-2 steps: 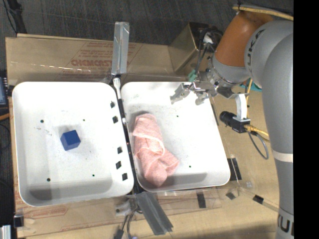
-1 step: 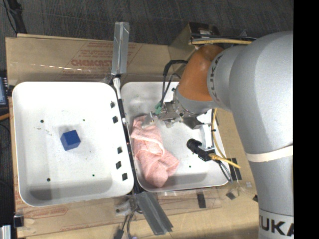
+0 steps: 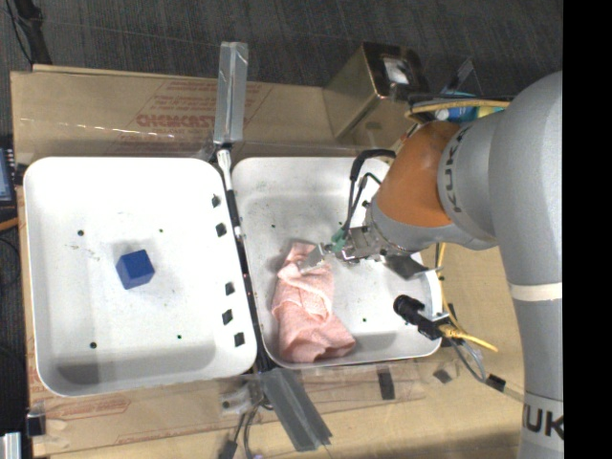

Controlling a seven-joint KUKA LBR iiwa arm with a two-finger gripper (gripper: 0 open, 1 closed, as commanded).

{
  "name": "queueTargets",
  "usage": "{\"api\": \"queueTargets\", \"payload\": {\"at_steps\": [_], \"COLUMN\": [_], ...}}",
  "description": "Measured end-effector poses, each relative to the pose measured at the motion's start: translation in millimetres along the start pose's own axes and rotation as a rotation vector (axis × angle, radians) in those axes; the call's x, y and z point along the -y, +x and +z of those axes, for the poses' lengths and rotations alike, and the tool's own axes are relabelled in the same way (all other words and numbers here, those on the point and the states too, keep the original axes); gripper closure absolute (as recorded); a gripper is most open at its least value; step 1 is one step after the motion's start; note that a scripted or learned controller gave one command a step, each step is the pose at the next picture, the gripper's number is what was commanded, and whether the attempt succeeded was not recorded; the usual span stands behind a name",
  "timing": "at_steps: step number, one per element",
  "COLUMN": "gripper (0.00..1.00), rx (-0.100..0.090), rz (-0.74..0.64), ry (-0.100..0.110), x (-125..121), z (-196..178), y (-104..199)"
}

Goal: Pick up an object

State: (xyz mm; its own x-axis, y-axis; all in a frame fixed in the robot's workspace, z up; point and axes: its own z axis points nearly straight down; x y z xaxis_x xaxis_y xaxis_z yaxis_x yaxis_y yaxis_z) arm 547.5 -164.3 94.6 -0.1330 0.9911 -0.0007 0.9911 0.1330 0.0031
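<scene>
The arm [image 3: 497, 189] reaches in from the right over the right bin [image 3: 287, 175], and the gripper [image 3: 330, 253] sits low at the top edge of a pink cloth [image 3: 306, 304] that lies crumpled in the lower middle of that bin. The fingertips look to be touching or just above the cloth's upper fold – how far apart the jaws stand I cannot tell, since they are small and half hidden by the wrist, and nothing shows plainly between them.

In the left bin [image 3: 57, 189] a blue block [image 3: 136, 268] rests alone, well apart from the gripper.

By my reading this is the grasp step (the cloth being the likely target, given where the gripper is). The next move calls for the fingers to close on a real fold of fabric – not just skim it – and then a straight lift to see whether the cloth comes up with it
</scene>
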Motion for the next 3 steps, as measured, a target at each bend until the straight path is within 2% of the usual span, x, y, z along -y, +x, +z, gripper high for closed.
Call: {"api": "queueTargets", "payload": {"at_steps": [1, 2, 3], "gripper": [0.0, 1.0, 0.0], "rx": [-0.002, -0.003, -0.003], "rz": [-0.118, -0.124, -0.124], "ry": [0.001, 0.001, 0.001], "x": [-17.0, -18.1, -18.1], "z": [1.0, -9.6, -9.7], "y": [41.0, 41.7, 41.7]}}
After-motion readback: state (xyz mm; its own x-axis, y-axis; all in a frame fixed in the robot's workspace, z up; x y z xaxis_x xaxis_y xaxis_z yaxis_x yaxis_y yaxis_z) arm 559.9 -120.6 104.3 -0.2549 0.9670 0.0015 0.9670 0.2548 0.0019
